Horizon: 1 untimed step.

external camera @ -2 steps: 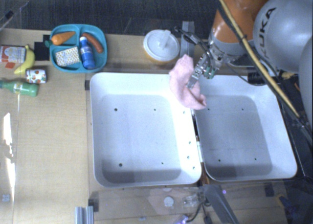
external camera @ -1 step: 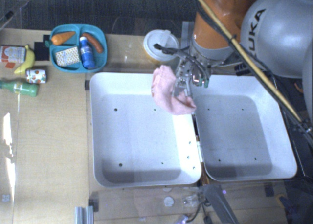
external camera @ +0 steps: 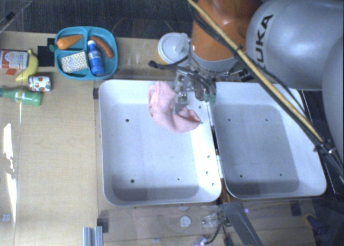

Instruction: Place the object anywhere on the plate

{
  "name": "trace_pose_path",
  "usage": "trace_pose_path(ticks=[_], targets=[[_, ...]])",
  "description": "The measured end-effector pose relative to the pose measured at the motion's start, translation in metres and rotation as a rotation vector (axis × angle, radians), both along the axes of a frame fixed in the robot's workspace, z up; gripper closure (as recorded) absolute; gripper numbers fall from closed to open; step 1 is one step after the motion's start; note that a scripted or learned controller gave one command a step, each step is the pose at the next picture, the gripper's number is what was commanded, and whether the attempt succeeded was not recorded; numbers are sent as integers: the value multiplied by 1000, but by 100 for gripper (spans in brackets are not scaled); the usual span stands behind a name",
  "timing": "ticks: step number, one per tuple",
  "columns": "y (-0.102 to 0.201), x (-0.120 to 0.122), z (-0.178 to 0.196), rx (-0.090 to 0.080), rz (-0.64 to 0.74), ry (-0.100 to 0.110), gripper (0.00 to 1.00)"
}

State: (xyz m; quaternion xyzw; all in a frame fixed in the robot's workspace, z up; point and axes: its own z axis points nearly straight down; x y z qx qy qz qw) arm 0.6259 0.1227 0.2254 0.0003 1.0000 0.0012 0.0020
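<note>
Two white bins: left bin and right bin. One pink cloth at twelve o'clock in the left bin. One blue divided tray, one white cup, one banana, one small can, one green bottle on the worktop.

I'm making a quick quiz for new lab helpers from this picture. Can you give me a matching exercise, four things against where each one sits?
Things:
1. pink cloth
2. blue tray
3. banana
4. gripper

Places:
A. on the bench at the far left edge, beside a small can
B. in the left bin, near its back right corner
C. just above the pink cloth, at the back of the left bin
D. on the bench behind the left bin's back left corner

Pairs: 1-B, 2-D, 3-A, 4-C
</note>
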Motion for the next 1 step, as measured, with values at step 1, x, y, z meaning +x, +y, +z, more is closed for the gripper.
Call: trace_pose_path(ticks=[1], targets=[[0, 0, 1, 0, 0, -1, 0]])
